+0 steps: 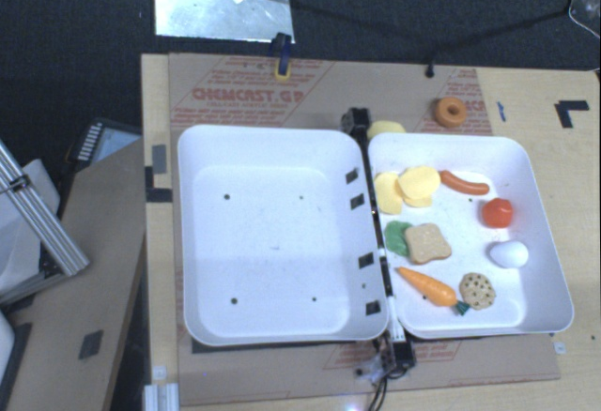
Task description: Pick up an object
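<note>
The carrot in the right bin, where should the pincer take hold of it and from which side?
Probably the thick orange middle of the carrot, coming straight down from above. It lies flat and slanted, narrow end toward the bins' divider, green end beside the cookie. Closing across its narrow width suits its long, tapered shape; gripping mid-body keeps clear of the cookie and the toast.

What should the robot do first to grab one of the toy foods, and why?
Probably reach in over the right bin and come down on the tomato. All the toy foods lie in that bin, and the tomato sits apart from the sausage and the egg, with bare floor around it, so it looks easiest to grab.
</note>
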Available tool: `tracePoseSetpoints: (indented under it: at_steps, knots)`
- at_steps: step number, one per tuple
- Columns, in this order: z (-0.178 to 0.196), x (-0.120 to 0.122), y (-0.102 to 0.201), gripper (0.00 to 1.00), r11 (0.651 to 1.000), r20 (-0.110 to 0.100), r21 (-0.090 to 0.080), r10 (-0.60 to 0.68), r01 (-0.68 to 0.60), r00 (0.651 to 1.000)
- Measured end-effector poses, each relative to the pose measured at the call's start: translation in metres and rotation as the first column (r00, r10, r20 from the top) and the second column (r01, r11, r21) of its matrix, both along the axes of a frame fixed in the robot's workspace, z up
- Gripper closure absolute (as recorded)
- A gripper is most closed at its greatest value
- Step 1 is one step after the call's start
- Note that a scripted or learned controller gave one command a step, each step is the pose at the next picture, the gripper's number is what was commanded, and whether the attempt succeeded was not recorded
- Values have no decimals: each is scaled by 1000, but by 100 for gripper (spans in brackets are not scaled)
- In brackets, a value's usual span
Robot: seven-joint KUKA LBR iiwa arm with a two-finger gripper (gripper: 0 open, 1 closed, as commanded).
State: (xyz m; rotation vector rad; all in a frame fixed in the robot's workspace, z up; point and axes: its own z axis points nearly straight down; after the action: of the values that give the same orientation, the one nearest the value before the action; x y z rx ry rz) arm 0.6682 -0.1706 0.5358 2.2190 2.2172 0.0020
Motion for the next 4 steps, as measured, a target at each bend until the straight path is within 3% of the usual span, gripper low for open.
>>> tracePoseSetpoints:
  at_steps: [4]
  knots:
    - [0,0,-22,100,1000,0,-1,0,0,1000]
